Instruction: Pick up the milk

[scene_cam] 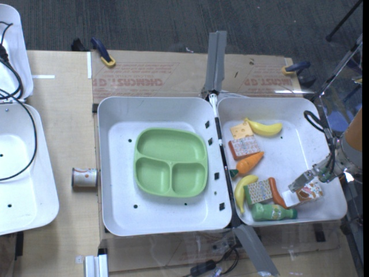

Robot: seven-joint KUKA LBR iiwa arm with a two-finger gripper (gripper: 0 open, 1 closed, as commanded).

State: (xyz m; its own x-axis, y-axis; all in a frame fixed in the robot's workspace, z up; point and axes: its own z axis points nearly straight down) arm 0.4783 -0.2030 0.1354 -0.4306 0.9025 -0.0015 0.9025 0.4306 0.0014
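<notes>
Milk (310, 193): small carton, right bin (300, 105), front right corner. Gripper (304, 182): touching carton top; finger opening cannot be told. Advice: centre fingers across carton, close firmly, lift straight.

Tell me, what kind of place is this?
Probably a robot lab or test bench: two white bins sit on a clamped board, one holding toy food such as a banana, and a gripper reaches in.

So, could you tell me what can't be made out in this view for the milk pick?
- Gripper: small and slightly blurred, so whether the fingers are open or shut is unclear.
- Milk carton: partly covered by the gripper; contact can't be judged.
- Arm: cut off by the right edge.
- Green bottle: label too small to read.
</notes>
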